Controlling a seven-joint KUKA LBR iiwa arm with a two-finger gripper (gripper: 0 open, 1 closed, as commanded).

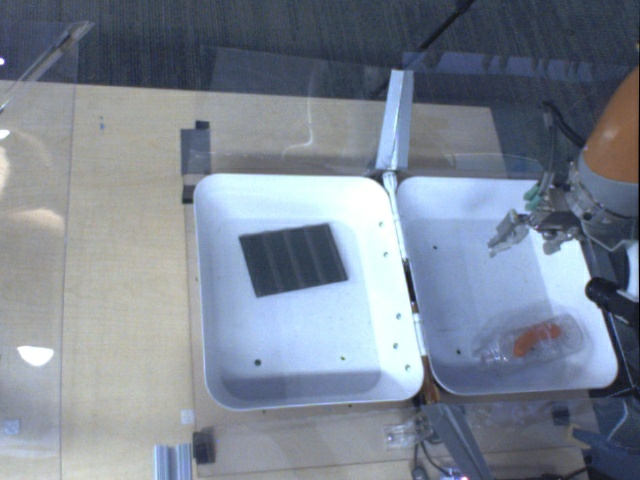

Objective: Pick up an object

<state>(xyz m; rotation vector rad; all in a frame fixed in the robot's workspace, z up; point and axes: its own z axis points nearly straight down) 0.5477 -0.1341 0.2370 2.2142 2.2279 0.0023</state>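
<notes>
Clear plastic, the bottle (527,339) lies on its side low in the right bin (455,268), long axis across, below the jaws (528,230), which hang spread and empty.

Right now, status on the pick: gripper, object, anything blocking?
Gripper open, holding nothing, above right bin. Clear plastic item with orange part lies nearer the front of that bin. Dark ridged pad in left bin. Nothing between.

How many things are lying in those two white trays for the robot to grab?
2. A dark ribbed flat pad lies in the left bin, toward its far left. A clear plastic item with orange inside lies in the right bin, near its front right corner.
</notes>
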